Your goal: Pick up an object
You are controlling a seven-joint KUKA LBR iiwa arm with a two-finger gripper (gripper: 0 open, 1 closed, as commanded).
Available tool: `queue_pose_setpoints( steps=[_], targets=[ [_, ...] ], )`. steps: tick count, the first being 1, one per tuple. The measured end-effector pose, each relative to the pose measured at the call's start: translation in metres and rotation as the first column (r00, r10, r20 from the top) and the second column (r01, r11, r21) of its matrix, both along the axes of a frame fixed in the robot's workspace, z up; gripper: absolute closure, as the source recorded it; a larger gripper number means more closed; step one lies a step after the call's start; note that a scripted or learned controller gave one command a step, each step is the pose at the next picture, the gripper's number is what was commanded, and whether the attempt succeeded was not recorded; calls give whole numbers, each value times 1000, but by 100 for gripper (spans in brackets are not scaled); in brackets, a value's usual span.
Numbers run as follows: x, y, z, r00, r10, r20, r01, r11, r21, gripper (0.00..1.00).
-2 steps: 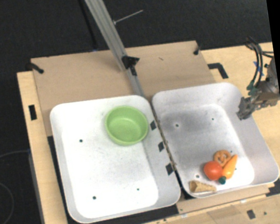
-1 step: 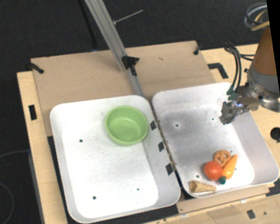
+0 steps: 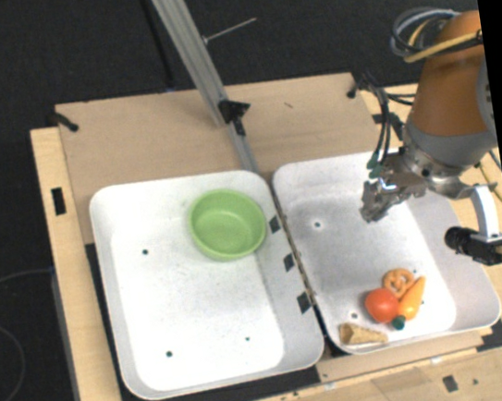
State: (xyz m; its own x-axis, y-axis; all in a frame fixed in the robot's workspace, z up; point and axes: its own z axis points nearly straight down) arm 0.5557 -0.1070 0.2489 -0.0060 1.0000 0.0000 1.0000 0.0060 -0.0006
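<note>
The gripper [image 3: 375, 202] hung over the upper part of the right bin [image 3: 325, 195], in the right of the frame, with bare white floor beneath it. From where I stood, whether its fingers were open or shut could not be told, and nothing showed between them.

To do this step well, in my judgement, the arm needed to travel toward the lower right of the frame, settle squarely above one item, and descend only once centred, since the pieces lay crowded against the bin's near wall.

Contents of the right bin: a tomato [image 3: 381, 304], touching a carrot [image 3: 411, 296] and a pretzel [image 3: 397, 280], with a wedge of bread [image 3: 362, 334] just beside them. The left bin [image 3: 152, 350] held one green bowl [image 3: 228, 224], upright, near its upper right corner.
</note>
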Motion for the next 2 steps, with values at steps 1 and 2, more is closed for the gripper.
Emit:
queue_pose_setpoints(
  steps=[1,2],
  targets=[
    [2,51,-9,1000,0,1,0,1000,0,100],
    [10,97,-1,1000,2,3,-2,1000,1,100]
  ],
)
